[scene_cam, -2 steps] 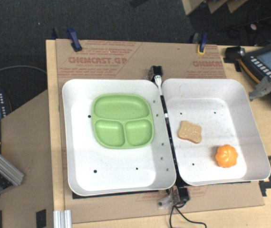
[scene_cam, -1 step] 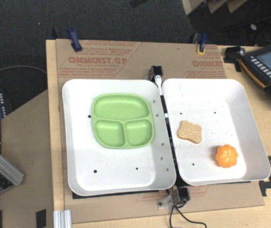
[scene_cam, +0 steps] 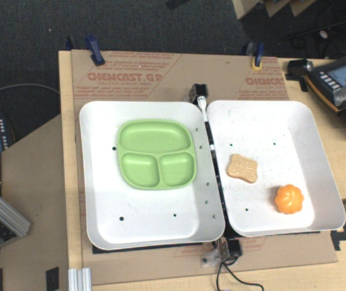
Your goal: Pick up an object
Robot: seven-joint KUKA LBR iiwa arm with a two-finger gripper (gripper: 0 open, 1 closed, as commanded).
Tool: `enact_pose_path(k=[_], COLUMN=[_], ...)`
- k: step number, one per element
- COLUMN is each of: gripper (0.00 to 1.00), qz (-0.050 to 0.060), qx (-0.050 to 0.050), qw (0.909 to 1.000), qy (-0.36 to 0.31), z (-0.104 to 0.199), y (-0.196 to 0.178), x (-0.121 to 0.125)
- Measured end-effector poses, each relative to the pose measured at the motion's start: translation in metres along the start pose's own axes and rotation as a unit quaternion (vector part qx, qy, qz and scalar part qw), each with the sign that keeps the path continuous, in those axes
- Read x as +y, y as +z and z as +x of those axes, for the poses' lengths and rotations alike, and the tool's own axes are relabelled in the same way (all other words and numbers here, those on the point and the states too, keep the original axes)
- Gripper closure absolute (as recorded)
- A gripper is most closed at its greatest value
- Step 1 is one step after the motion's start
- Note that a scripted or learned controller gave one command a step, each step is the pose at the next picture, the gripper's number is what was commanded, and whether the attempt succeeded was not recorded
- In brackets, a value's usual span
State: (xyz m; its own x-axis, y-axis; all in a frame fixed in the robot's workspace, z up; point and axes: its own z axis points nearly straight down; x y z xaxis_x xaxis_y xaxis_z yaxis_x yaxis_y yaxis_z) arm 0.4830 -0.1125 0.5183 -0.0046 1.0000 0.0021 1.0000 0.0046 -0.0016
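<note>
Right bin [scene_cam: 300, 126] with toast-shaped piece [scene_cam: 242, 168] and orange pumpkin [scene_cam: 289, 199] well apart, either suiting a clean vertical approach; end effector state cannot be told

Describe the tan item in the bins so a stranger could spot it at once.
Start at the right-hand white bin, the one without the green divided plate. Near its left wall lies a flat tan piece shaped like a slice of toast. Its one neighbour, the orange pumpkin-like ball toward the near right corner, is round and bright, not flat and pale.
</note>
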Motion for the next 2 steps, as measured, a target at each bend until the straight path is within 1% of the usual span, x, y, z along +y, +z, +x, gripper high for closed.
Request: enact_pose_path(k=[1, 2], gripper=[1.0, 1.0], qz=[-0.003, 0.006], qx=[-0.002, 0.0], qw=[1.0, 1.0], qy=[0.002, 0.001], z=[-0.003, 0.024], y=[-0.011, 0.105], x=[0.003, -0.004])
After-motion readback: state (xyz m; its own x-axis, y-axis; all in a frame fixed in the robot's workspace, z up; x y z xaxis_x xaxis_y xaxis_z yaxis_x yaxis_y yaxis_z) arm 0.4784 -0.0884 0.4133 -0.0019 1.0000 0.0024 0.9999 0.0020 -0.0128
